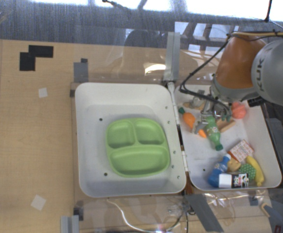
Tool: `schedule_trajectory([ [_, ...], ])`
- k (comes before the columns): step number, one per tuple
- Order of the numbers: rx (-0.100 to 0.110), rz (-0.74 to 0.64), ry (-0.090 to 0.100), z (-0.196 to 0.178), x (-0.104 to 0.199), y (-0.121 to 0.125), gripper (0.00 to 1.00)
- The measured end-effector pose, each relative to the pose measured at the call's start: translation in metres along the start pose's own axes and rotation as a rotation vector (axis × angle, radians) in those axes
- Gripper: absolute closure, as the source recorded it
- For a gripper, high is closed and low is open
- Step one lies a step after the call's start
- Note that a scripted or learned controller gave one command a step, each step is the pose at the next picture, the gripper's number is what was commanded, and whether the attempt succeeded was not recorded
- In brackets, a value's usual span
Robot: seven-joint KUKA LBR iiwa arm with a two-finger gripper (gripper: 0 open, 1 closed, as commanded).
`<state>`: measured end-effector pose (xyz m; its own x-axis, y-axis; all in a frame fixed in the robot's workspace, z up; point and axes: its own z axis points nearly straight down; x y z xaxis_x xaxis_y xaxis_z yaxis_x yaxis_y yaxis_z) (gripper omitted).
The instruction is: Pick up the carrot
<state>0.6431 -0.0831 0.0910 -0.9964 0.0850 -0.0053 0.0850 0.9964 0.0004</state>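
Arm: the grey KUKA arm with the orange band (238, 64) reaches in from the right, over the upper part of the right white bin (273, 171).
Gripper: the two-finger metal gripper (210, 114) hangs low over the right bin's upper left area; whether it is spread or pressed together cannot be told.
Carrot: the small orange carrot with a green top (187, 118) lies in the right bin near its left wall, just left of the gripper and apart from it.
Near the gripper: a green plastic bottle (213, 135) lies tilted just below it; a round salmon-pink toy (238, 111) sits to its right.
Lower corner: a yellow banana-shaped toy (256, 170) and a blue-and-white bottle (223, 179) crowd together.
Left bin: the left white bin (90, 178) holds a green three-part tray (137, 147).
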Motion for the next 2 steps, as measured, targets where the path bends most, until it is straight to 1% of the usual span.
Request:
schedule_trajectory([
  [1, -0.002, 0.376, -0.008, 0.001, 0.034, -0.007, 0.0],
  [2, -0.004, 0.369, -0.016, -0.012, 0.031, -0.005, 1.0],
])
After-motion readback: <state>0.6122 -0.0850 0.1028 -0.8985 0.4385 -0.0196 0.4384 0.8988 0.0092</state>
